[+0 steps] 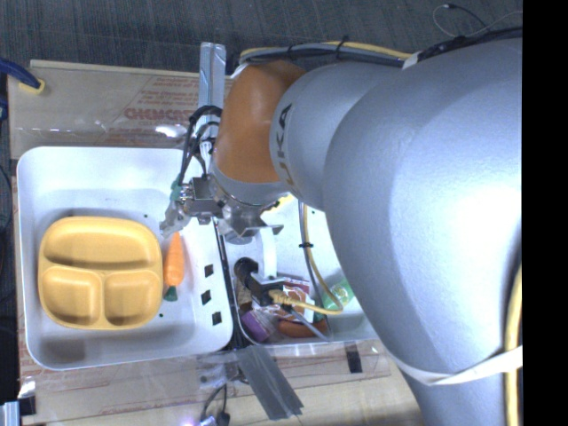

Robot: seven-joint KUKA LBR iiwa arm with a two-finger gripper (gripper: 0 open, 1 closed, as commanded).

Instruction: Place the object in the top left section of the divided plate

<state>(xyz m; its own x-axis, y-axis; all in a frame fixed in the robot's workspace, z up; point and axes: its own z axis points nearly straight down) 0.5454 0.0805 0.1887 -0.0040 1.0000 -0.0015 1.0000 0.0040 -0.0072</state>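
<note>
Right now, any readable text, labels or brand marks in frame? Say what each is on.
"KUKA", partly seen in black lettering on the orange band of the arm.
Red print, mirrored and too blurred to read, on the clear sheet behind the left bin.
Packaging among the clutter in the right bin: too small to read.

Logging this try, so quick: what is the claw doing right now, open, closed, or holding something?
Claw: cannot be told; it sits just above the carrot, beside the yellow divided plate.
</note>
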